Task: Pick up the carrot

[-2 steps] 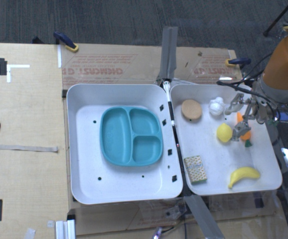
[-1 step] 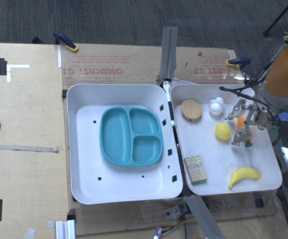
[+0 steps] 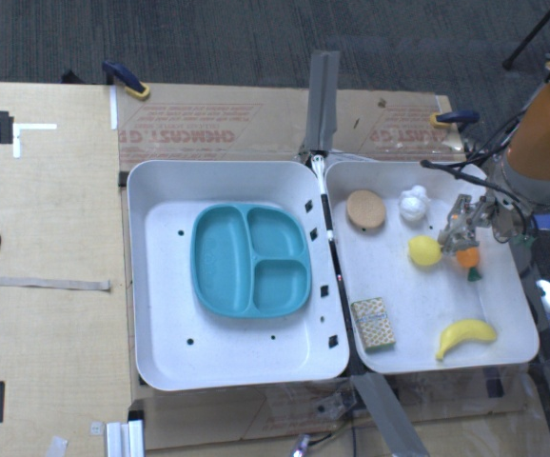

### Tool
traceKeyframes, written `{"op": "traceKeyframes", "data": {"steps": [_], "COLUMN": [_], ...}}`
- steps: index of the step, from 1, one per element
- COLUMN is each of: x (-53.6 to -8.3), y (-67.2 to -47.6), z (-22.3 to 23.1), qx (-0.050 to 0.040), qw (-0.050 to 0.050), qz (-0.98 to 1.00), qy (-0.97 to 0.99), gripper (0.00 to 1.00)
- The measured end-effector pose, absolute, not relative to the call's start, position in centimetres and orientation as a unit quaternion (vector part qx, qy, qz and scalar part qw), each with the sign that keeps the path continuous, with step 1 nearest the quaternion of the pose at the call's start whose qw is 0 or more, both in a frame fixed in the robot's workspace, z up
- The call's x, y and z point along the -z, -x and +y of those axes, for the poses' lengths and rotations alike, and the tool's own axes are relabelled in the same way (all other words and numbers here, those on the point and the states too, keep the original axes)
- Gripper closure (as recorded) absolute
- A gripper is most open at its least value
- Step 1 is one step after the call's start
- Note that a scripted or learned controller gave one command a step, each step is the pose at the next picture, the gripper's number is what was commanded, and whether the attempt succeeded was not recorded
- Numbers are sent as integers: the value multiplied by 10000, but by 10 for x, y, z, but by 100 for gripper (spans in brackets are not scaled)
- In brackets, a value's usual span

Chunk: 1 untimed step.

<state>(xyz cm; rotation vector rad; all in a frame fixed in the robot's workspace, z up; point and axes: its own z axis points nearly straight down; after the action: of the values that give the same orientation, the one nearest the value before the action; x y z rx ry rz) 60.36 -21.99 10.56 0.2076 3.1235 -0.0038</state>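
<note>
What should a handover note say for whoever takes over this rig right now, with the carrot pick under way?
Gripper: low in the right bin, directly over the carrot; whether its fingers are open or shut cannot be made out.
Carrot: at the bin's right side, just right of the lemon; it looks to be on the bin floor, not visibly lifted.
Other items in that bin: banana, sponge, a round tan piece, a small white item. The left bin holds a teal divided plate.
Done: approach to the carrot.
Left: confirm the grasp, then lift.
</note>
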Motion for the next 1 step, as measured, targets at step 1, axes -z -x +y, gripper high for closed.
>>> {"op": "traceKeyframes", "data": {"steps": [1], "x": [-174], "y": [-553], "z": [-159], "qx": [-1], "qw": [20], "qz": [9957], "qy": [-926], "gripper": [100]}}
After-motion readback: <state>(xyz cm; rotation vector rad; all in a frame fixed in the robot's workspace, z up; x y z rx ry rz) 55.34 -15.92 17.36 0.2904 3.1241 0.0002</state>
